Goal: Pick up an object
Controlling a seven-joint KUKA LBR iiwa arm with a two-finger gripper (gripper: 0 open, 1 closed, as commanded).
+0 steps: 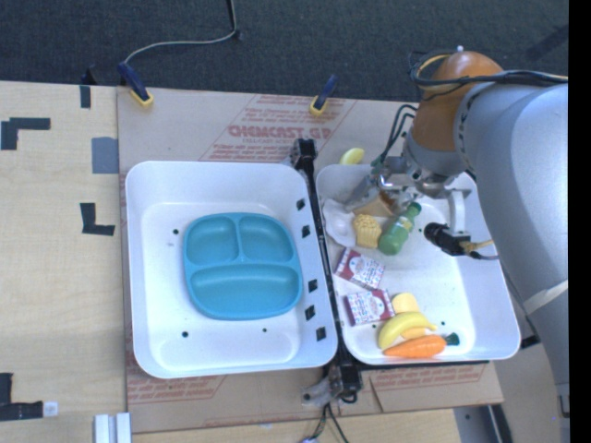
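The surface is pale wood under a printed cardboard sheet bearing two white bins, with dark carpet beyond. In the right bin, nearest lie a carrot touching a banana, then two red-and-white packets, then a corn cob beside a green bottle. The left bin holds a blue divided plate. The end effector hangs just above the bottle's cap; how wide it stands is hidden.

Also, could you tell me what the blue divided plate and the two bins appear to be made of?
The blue divided plate looks like moulded plastic or silicone: uniform colour, matte, with soft rounded compartment edges. The left bin and right bin look like thin white plastic with a smooth, slightly glossy finish and rounded rims.
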